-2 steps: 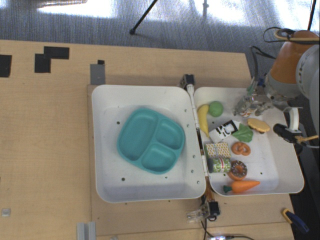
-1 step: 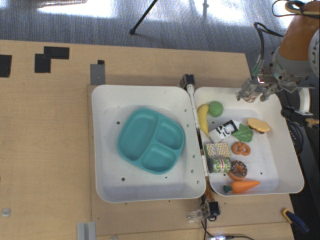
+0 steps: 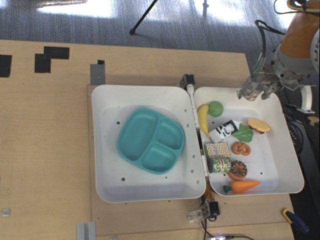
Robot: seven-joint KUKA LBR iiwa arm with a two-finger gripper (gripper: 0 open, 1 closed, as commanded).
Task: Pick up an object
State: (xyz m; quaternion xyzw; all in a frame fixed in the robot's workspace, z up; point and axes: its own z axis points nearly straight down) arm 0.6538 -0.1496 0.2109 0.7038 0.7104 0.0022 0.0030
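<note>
Carrot (image 3: 241,185) lies at right bin's (image 3: 289,143) near rim w/ other toy food, gripper (image 3: 258,90) hovers over bin's far rim, grip state unclear; approach step, next needs descent onto one item.

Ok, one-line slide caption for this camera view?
Gripper over the right bin's far corner, toy food including a banana and carrot below; teal divided plate in the left bin.
</note>
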